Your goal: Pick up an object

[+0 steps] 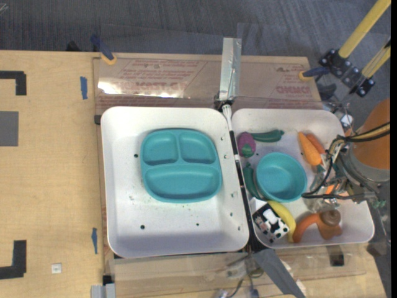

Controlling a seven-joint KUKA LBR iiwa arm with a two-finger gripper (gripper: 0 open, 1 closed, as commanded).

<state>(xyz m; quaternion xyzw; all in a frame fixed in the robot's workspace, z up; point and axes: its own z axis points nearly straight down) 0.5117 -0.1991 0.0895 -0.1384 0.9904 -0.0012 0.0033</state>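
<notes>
1. The left bin (118, 185) is a shallow white tray; a teal divided plate (181, 165) with three compartments lies flat near its middle, and dark specks dot the floor around it.
2. The right bin (363, 228) carries the clutter: a round teal bowl (280, 176) at its middle, a purple eggplant toy (247, 144) and a green pepper (268, 135) toward its far left corner, and an orange carrot (310, 148) by its far right side.
3. Along its near edge lie a black-and-white cube (271, 222), a yellow banana (284, 213) touching it, and an orange curved piece (305, 226) beside a brown lump (330, 223).
4. Everything looks like smooth moulded plastic, glossy under the light.
5. My pincer (335, 194) hangs over the right bin's near right part, tangled in cables; I cannot tell how it stands, since the wrist hides it.
</notes>
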